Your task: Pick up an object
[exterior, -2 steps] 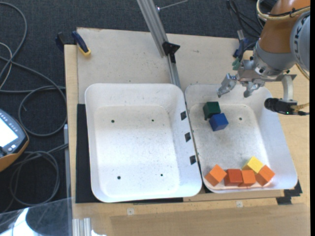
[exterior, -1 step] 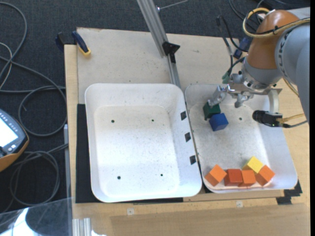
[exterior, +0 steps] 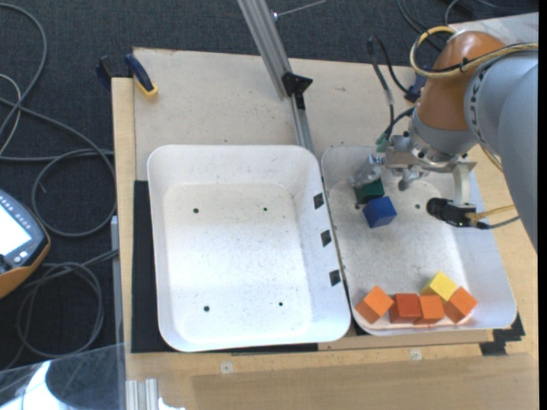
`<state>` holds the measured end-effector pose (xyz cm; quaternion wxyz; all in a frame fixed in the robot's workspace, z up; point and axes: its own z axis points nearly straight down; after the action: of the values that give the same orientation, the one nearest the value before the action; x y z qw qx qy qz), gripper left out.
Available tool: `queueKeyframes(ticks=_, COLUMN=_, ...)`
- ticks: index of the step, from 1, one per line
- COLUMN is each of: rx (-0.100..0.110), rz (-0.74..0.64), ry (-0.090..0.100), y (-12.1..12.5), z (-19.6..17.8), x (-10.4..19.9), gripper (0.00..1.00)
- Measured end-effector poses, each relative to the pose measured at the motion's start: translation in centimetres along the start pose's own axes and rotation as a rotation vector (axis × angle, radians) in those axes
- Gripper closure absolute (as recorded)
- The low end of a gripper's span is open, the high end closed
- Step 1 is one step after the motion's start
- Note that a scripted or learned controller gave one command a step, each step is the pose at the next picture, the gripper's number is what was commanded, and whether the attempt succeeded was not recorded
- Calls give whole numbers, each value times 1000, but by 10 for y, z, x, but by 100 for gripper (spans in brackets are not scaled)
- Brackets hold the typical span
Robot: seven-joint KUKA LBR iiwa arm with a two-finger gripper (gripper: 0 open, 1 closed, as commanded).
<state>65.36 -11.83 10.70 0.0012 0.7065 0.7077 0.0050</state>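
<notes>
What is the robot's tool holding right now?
It cannot be told: the tool sits right at the green block beside the blue block, its grip hidden.

Blue cube (exterior: 379,211) touching green block (exterior: 369,190), right bin's far end

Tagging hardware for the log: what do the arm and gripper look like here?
Grey rounded arm with an orange band above the wrist. Yellow and black cables loop around the band. The gripper is a small metallic silver assembly with dark fittings.

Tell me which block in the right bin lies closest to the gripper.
The green block, directly under the gripper, touching the blue block. The orange, red and yellow ones sit far off at the bin's near edge.
</notes>
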Motion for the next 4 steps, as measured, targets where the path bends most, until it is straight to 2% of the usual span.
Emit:
queueKeyframes(ticks=1, rx=9, rz=1, ry=-3, y=-3, z=-4, x=-1, gripper=100)
queueKeyframes(ticks=2, rx=1, rz=0, ry=-6, y=3, z=-69, x=-1, gripper=100)
queueKeyframes(ticks=4, rx=2, rz=0, ry=-6, y=9, z=-168, x=-10, gripper=100)
